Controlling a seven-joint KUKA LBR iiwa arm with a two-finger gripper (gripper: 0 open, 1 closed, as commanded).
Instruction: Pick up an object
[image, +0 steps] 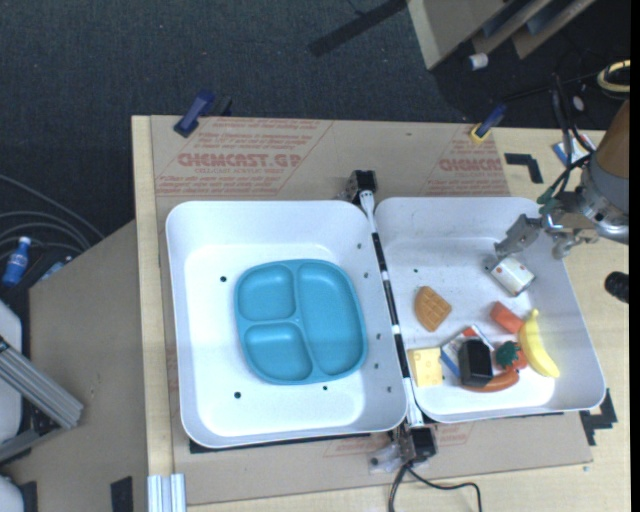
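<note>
A: What lies nearest the worktop's front edge?

B: In the right bin (560, 400), a yellow block (427, 367), a black piece (475, 360), a red chili (490, 383) and a banana (540, 345) crowd the front corner. The left bin (200, 400) holds a blue divided plate (299, 320).

A: Farther back?

B: A tan biscuit (432, 308), then a small white block (510, 274). The pincer (520, 238) hangs just beyond it, near the right edge; I cannot tell its opening.
</note>
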